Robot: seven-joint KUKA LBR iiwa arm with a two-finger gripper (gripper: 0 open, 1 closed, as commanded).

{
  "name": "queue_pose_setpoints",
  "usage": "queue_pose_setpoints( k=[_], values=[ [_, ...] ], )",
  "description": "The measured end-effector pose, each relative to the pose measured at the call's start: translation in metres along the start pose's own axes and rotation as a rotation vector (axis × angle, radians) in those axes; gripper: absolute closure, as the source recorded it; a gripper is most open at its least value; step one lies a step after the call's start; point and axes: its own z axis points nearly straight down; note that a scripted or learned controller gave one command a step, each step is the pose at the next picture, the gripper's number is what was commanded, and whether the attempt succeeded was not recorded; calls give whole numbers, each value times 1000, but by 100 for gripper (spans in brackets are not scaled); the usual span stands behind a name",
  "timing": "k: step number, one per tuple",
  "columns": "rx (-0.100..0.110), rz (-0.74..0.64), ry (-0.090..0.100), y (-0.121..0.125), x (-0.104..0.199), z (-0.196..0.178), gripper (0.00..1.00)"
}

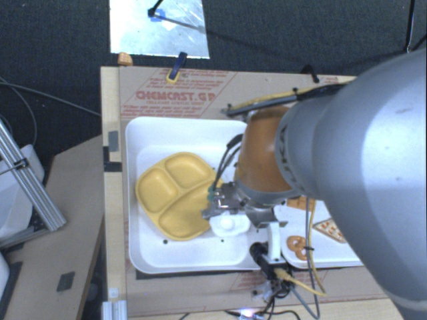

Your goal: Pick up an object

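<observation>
I see my gripper [227, 222] low by the yellow divided plate [175, 195], frame centre; jaws' state unclear, nothing lifted yet.

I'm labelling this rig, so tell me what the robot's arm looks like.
The arm is a fat, smooth grey tube with a rounded orange band above the wrist. Dark cables run beside that band, and more black and yellow wires trail near the claw.

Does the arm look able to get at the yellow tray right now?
Probably yes. The yellow tray lies uncovered in the left bin, and the end effector hangs right at its right edge, with nothing between them.
</observation>
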Motion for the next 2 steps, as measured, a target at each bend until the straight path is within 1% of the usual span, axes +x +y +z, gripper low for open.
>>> queue_pose_setpoints(
  k=[1,2],
  values=[
    [-13,8,1,-9,2,38,100],
    [-27,13,-4,17,-105,-93,100]
  ],
)
